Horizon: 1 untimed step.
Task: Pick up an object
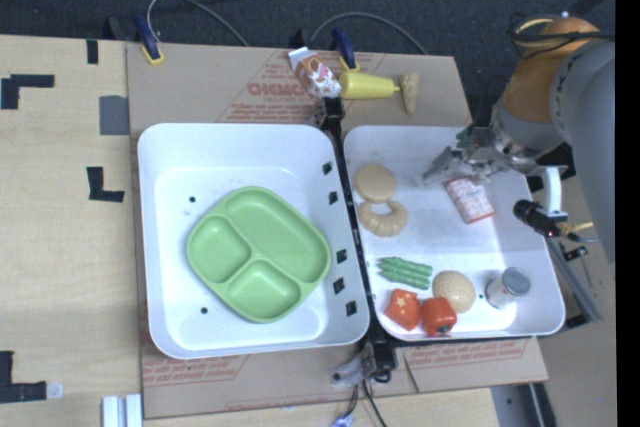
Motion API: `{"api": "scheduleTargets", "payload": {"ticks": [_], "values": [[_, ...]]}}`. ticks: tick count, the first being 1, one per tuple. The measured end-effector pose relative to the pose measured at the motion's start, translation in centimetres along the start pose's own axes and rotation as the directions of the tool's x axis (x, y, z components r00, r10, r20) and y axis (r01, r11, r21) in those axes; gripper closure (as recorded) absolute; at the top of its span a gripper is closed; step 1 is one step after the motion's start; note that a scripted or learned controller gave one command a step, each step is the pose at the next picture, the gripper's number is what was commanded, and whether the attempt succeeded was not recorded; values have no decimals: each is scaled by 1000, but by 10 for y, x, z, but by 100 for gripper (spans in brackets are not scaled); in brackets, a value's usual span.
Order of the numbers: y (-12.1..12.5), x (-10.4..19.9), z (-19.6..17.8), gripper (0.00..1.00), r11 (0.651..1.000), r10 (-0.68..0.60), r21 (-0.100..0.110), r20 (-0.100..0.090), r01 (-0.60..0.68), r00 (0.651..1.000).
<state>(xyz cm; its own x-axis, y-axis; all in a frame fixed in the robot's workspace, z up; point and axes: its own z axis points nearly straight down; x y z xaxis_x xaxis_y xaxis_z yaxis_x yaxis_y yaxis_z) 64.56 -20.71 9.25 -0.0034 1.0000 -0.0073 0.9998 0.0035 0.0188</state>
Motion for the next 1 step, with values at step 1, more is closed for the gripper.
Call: {"api": "scheduleTargets", "payload": {"ticks": [1], "values": [[-24, -8, 0, 0, 1000, 0, -2, 1, 0, 1000]]}}
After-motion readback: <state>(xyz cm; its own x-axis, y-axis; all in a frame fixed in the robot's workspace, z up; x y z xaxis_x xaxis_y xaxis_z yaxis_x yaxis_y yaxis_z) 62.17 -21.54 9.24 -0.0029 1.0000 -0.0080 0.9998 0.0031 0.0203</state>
